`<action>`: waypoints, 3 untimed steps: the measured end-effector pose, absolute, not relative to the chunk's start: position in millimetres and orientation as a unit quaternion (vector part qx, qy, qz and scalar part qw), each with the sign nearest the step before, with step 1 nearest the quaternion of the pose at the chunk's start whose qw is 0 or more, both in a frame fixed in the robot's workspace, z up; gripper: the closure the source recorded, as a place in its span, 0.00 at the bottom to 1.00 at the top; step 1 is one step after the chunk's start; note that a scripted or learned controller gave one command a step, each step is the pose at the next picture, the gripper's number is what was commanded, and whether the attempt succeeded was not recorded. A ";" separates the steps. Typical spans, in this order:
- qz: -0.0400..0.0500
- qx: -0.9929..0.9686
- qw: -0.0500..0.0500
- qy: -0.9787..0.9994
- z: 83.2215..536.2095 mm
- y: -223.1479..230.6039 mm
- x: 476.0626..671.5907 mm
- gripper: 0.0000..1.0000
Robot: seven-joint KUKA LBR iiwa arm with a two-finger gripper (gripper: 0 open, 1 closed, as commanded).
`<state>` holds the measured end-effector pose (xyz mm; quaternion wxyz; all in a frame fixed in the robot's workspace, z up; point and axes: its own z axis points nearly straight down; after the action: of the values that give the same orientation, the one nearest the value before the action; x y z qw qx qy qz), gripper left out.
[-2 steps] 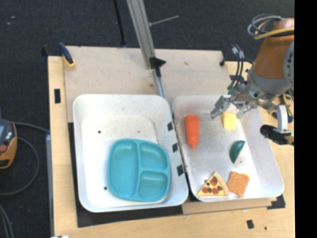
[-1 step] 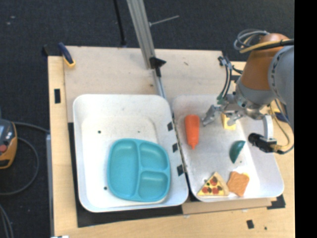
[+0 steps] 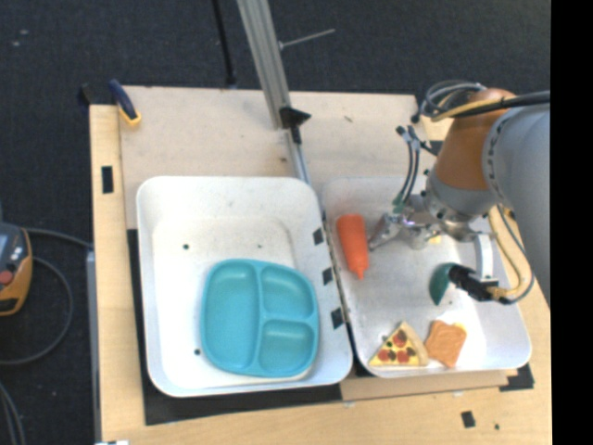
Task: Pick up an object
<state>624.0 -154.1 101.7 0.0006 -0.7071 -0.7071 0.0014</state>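
My gripper (image 3: 397, 237) hangs over the right bin (image 3: 505, 341), near its back left part. It is open, with nothing between its fingers. An orange carrot (image 3: 352, 245) lies just left of it, against the bin's left wall, and one fingertip (image 3: 375, 239) is close to its side. A dark green object (image 3: 442, 283) lies to the gripper's front right. At the bin's front edge are a pizza slice (image 3: 399, 348) and an orange piece of toast (image 3: 447, 342), side by side.
The left bin (image 3: 167, 211) holds a blue divided plate (image 3: 259, 318) in its front half. A slanted aluminium post (image 3: 264, 54) rises behind the bins. Cables (image 3: 505, 276) loop from the wrist over the right bin's right side.
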 end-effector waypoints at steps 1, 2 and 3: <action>0.000 -0.707 -0.002 -0.707 116.7 -155.6 626.0 1.00; -0.002 -0.706 -0.004 -0.708 180.2 -161.4 632.1 1.00; -0.002 -0.706 -0.003 -0.708 228.0 -157.0 639.3 1.00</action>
<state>639.3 -157.0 228.0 -0.0027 -0.7059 -0.7083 -0.0015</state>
